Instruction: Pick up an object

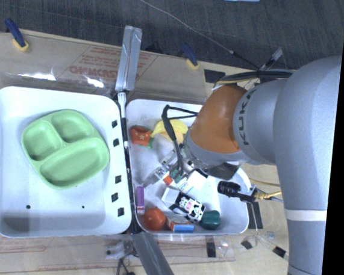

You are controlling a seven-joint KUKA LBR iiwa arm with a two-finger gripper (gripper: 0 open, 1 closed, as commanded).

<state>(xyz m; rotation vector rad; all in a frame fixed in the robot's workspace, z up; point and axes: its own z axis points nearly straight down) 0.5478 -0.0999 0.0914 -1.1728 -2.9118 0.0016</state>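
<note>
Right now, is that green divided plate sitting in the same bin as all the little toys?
No, the green divided plate lies in the left bin, while the small objects crowd the right bin.

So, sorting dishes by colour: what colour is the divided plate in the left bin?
Light green; the plate shows plainly in the camera view.

Single fixed camera above bench (41,55), looking down slantwise on both bins (1,148), moderately close.
</note>
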